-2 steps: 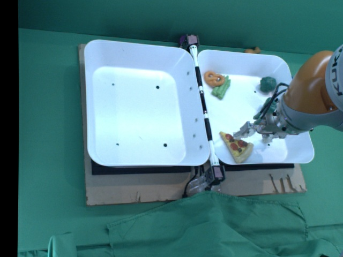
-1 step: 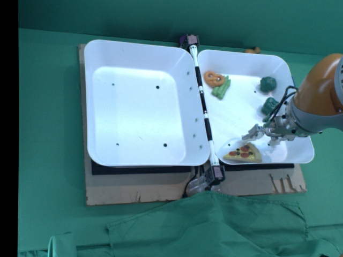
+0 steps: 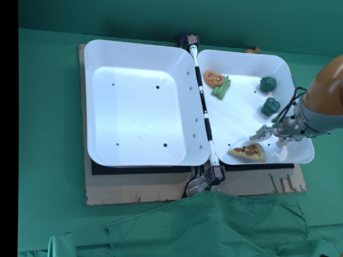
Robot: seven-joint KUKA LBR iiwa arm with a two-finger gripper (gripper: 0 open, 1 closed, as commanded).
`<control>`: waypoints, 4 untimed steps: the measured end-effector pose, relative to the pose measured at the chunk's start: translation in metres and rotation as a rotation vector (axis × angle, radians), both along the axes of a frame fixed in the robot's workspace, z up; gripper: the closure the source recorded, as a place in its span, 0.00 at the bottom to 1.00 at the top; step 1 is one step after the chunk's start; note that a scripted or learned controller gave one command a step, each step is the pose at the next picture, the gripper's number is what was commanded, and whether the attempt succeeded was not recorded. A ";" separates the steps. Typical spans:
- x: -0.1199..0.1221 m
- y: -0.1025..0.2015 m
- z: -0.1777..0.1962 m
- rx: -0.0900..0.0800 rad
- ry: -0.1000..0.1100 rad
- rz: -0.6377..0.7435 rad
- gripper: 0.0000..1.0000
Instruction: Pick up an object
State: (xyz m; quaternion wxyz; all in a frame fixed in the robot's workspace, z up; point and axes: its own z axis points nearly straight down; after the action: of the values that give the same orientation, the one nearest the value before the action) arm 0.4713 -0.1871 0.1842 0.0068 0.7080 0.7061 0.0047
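A toy pizza slice (image 3: 247, 152) lies near the front edge of the right bin (image 3: 236, 119). My gripper (image 3: 266, 136) hovers just above and to the right of the slice, open, with nothing between its fingers. Farther back in the same bin are an orange pretzel (image 3: 214, 78), a light green pod (image 3: 221, 88) touching it, and two dark green vegetables (image 3: 268, 83) (image 3: 270, 106) on the right side. The nearer dark green one sits just behind my wrist.
The left bin (image 3: 139, 103) stands beside the right one, with a black and white divider rail (image 3: 203, 108) between them. A small orange item (image 3: 253, 50) lies outside the right bin's back rim. Green cloth (image 3: 214, 224) bunches at the bench's front.
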 end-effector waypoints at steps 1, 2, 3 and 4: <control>0.003 0.022 0.000 -0.009 -0.002 -0.003 0.00; 0.000 0.035 0.000 -0.009 -0.004 -0.003 0.00; 0.000 0.055 0.000 -0.009 -0.004 -0.003 0.00; 0.000 0.081 0.000 -0.007 -0.003 -0.003 0.00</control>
State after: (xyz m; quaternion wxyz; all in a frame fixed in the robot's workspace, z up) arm 0.4713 -0.1062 0.1842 0.0104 0.7090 0.7052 0.0034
